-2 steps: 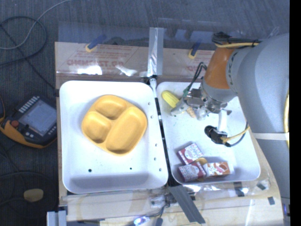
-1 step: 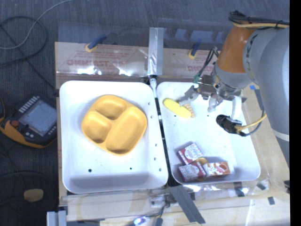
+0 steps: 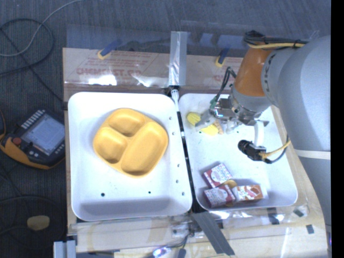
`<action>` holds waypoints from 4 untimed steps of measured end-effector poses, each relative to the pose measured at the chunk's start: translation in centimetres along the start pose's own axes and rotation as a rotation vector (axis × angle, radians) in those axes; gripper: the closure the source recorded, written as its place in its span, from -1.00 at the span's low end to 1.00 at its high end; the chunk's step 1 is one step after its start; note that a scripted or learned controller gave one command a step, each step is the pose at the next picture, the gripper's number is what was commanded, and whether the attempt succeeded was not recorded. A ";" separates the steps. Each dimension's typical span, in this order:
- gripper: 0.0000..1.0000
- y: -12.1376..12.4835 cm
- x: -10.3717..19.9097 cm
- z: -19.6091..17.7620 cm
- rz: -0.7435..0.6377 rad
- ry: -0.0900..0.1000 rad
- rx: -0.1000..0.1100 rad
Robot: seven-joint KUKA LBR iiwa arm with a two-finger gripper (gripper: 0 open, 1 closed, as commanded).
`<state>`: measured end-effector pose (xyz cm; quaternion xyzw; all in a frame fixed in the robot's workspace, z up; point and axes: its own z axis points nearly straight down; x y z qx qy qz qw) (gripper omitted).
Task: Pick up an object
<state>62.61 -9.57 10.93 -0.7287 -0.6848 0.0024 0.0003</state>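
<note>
Two shallow white plastic bins sit side by side on a desk (image 3: 80, 69) covered with brown cardboard. The left bin (image 3: 86, 198) holds a smooth, glossy yellow tray (image 3: 130, 141) with three rounded compartments, lying upside down near the bin's centre. The right bin (image 3: 279, 192) holds small yellow pieces (image 3: 201, 121), rounded and plastic-looking, lying at about 10 o'clock in the bin, their group stretching roughly from 10 o'clock to 4 o'clock. At the bin's 6 o'clock lie three flat red-and-white packets (image 3: 226, 187), their long axes slanted. The grey arm with its orange band reaches in from 3 o'clock, and the gripper (image 3: 224, 112) hangs just beside the yellow pieces, at their 3 o'clock. Whether its grasping parts are apart or together cannot be told. A black cable loop (image 3: 252, 149) hangs below the wrist.
</note>
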 end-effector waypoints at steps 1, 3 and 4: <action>-1.00 0.8 -0.6 2.0 0.007 0.000 -0.010; 1.00 2.5 6.4 -7.4 -0.169 0.000 -0.002; 1.00 3.8 6.6 -7.4 -0.277 -0.002 -0.002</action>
